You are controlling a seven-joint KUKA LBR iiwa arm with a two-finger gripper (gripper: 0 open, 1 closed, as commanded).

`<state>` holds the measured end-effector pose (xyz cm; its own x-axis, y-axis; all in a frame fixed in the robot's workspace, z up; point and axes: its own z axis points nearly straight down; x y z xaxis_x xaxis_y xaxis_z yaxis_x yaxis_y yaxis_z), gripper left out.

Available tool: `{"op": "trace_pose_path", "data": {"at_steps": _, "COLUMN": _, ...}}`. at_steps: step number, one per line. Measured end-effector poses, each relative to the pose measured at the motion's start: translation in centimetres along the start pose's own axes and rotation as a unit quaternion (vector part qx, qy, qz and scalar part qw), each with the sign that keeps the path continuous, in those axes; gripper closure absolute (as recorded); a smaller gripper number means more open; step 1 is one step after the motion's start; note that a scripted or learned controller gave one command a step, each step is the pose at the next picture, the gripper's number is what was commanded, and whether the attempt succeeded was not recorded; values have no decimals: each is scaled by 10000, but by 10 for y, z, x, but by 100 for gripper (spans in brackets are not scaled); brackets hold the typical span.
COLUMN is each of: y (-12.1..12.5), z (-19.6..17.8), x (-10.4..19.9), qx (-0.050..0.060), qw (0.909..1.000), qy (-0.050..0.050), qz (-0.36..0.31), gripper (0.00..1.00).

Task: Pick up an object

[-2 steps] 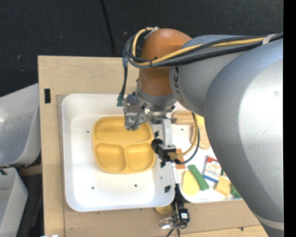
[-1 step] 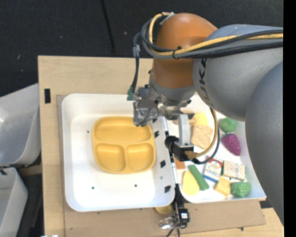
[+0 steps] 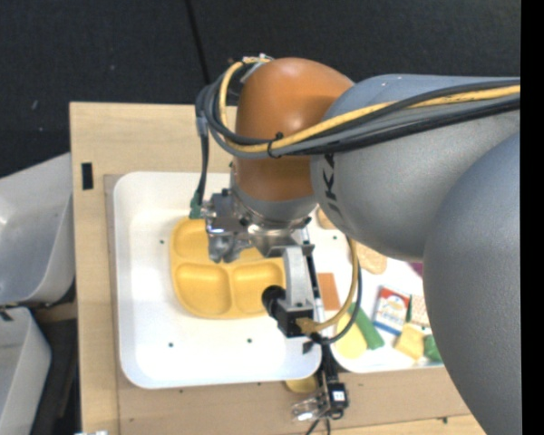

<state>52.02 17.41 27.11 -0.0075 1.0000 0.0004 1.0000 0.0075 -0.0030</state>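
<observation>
A pale wooden bench stands against a dark floor. On it, the near shallow white bin holds a yellow plastic divided tray. The gripper hangs low over that tray, hidden under the orange-banded wrist; whether it has hold of anything I cannot tell. No lift looks done yet. The other bin holds small colourful pieces.

Light wooden bench; dark speckled floor behind.

Grey arm, orange wrist band, black and yellow cables
</observation>
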Motion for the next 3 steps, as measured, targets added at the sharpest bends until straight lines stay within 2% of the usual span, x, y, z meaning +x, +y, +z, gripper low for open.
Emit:
{"op": "trace_pose_path", "data": {"at_steps": 1, "y": 1, "z": -191, "x": 34, "qx": -110, "qw": 9999, "qy": 40, "qz": 1, "gripper": 100}}
{"op": "trace_pose_path", "data": {"at_steps": 2, "y": -33, "z": -21, "x": 48, "qx": 76, "qw": 10000, "qy": -40, "qz": 26, "gripper": 100}}
{"op": "trace_pose_path", "data": {"at_steps": 3, "y": -31, "z": -291, "x": 47, "qx": -112, "qw": 9999, "qy": 42, "qz": 12, "gripper": 100}}
